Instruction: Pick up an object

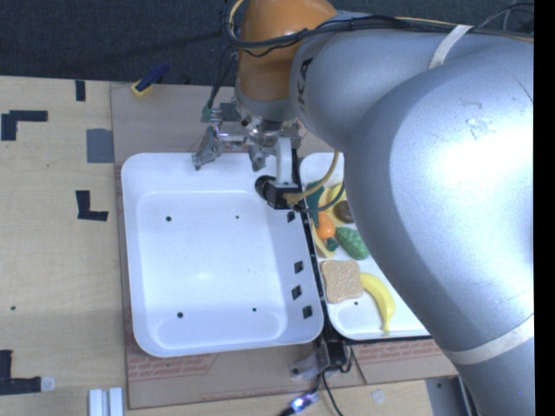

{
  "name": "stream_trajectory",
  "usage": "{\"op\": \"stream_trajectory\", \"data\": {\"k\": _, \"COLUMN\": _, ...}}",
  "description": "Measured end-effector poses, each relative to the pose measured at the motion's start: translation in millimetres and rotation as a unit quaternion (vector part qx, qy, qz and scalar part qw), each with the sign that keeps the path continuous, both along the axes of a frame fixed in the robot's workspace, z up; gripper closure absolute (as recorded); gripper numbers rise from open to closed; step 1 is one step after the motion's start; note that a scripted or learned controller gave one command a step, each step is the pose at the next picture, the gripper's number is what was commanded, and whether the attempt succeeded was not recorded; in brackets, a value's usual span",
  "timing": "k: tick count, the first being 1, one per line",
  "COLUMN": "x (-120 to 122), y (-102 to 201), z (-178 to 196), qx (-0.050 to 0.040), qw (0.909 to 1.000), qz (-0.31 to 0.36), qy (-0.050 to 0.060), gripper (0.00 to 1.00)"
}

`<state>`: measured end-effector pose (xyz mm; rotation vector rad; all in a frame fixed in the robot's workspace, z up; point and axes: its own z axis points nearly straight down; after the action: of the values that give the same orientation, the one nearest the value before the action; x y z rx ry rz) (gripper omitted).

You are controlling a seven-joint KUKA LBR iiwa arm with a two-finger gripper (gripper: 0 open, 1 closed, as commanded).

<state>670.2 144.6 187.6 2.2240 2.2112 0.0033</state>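
Jaws spread wide with nothing between them, the gripper [227,150] hangs over the far rim of the left bin [139,232], so the pick looks not yet begun. Nearest, a banana [379,298] lies in the right bin [364,323], its long axis running near to far, beside a toast slice [342,280]; farther back sit green [352,241] and orange [324,229] pieces.

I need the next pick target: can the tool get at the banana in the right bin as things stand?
Probably yes: the banana lies uncovered at the bin's near edge beside the toast slice. The tool hangs over the left bin's far rim.
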Motion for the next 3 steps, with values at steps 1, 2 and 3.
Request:
{"op": "stream_trajectory", "data": {"k": 1, "x": -5, "y": 61, "z": -86, "qx": 0.0005, "qw": 1.0, "qz": 0.006, "qy": 0.007, "gripper": 0.0}}
{"op": "stream_trajectory", "data": {"k": 2, "x": 1, "y": -9, "z": 85, "qx": 0.0015, "qw": 1.0, "qz": 0.001, "qy": -0.006, "gripper": 0.0}}
{"op": "stream_trajectory", "data": {"k": 3, "x": -4, "y": 10, "z": -1, "qx": -0.0001, "qw": 1.0, "qz": 0.004, "qy": 0.007, "gripper": 0.0}}
